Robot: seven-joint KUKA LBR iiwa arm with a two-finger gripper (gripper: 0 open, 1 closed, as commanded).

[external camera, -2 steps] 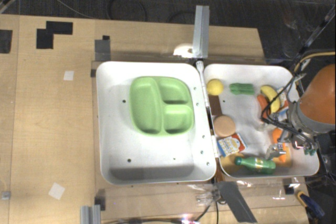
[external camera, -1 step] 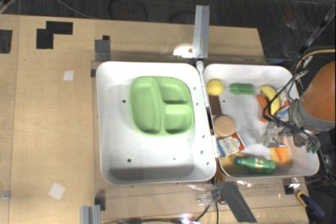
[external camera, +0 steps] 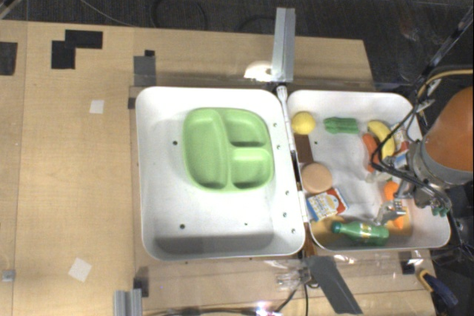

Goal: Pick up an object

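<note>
The right bin (external camera: 348, 159) holds several small items. A yellow lemon (external camera: 302, 122), a green block (external camera: 341, 126), a banana (external camera: 379, 131) and an orange carrot-like piece (external camera: 369, 146) lie along its far side. A tan round object (external camera: 317, 176) and a small red-and-white carton (external camera: 326, 203) sit near its left wall. A green bottle (external camera: 361, 232) lies on its side at the front. My gripper (external camera: 391, 212) reaches down into the bin's front right corner, just right of the bottle's end and over an orange object (external camera: 401, 221).
The left bin (external camera: 159, 181) holds a green divided tray (external camera: 226, 148). A metal post (external camera: 284, 44) stands behind the seam between the bins. Cables run along the arm's orange band (external camera: 452, 133) at the right edge.
</note>
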